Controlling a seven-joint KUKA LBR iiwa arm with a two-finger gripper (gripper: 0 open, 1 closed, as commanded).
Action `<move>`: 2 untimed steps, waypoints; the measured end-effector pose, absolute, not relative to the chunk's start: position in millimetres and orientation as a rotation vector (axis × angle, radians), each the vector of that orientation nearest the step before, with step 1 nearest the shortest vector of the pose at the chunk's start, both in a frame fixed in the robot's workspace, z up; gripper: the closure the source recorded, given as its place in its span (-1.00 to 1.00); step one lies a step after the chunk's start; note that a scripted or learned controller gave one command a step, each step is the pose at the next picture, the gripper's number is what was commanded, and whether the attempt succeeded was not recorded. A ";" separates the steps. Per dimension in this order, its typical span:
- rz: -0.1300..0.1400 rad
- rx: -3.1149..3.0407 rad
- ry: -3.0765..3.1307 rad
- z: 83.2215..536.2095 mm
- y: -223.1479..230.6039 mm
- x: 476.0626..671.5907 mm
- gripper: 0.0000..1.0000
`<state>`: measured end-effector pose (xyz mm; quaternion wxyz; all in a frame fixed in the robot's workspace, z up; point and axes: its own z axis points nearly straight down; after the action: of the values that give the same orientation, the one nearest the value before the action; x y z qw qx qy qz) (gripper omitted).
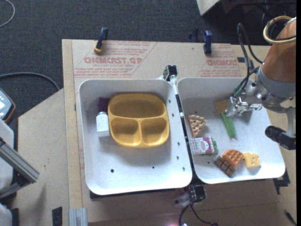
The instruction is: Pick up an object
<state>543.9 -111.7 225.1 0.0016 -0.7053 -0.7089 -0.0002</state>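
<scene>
My gripper (234,109) hangs over the back part of the right bin (273,173), at the end of the grey and orange arm coming in from the right. Just below its tip lies a green stick (229,125), and a tan flat piece (220,106) lies right beside it on the left. Nothing is visibly lifted off the bin floor. Also in this bin are a tan waffle-like wedge (196,123), a pink and green carton (203,146), a brown and orange waffle (229,160) and a yellow cheese block (252,160).
The left bin (89,173) holds a yellow divided plate (138,119), a small white bottle (102,124) and a dark purple item (103,102). A ridge with a black clip (170,71) separates the bins. Blue clamps (100,40) hold the cardboard base.
</scene>
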 end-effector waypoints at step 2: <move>-0.005 -2.216 -2.230 224.1 -16.7 564.6 1.00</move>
<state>564.6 -16.7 224.1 -0.0010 -0.7050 -0.7092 -0.0017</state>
